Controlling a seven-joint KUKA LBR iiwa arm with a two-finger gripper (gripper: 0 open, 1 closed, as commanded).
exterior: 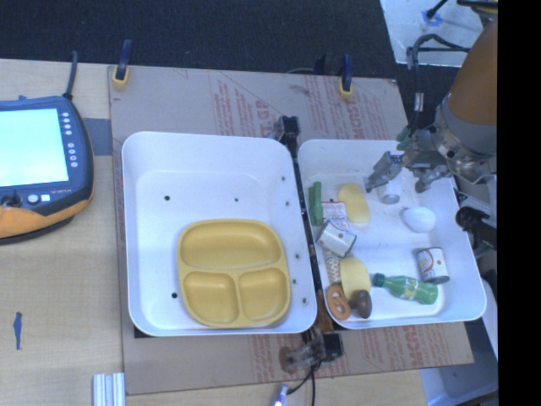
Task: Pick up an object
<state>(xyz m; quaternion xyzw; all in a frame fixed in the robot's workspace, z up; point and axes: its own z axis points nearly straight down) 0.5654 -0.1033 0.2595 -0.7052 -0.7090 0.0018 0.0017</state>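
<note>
The arm comes in from the upper right of the frame, its orange band at the frame's right edge, and the gripper (394, 174) hangs over the upper part of the right bin (473, 307). Its two grey fingers (382, 171) stand apart, spread left and right, with nothing seen between them. Just below them a small pale round thing (390, 197) lies on the bin floor, perhaps a cap or little cup; the view is too coarse to name it.

The right bin holds the loose objects. A white egg-shaped piece (418, 219) lies right of centre, near the gripper but apart from it. A small can with a red label (432, 265) lies on its side toward the right wall. A green bottle (407, 288) lies flat along the lower part, neck pointing left. A yellow block (354, 204) sits in the upper middle, and a second yellow block (354, 275) lies lower down, just above a brown rounded thing (361, 304) and an orange-brown piece (337, 301) in the lower left corner. A slim green item (315, 202) lies along the left wall, with a small white and red packet (336, 213) and a grey-white box (336, 242) beside it.

The left bin (148, 167) holds a yellow divided tray (233, 272) in its lower middle. A handheld pendant with a lit screen (38, 163) rests on the bench at the left edge of the frame
</note>
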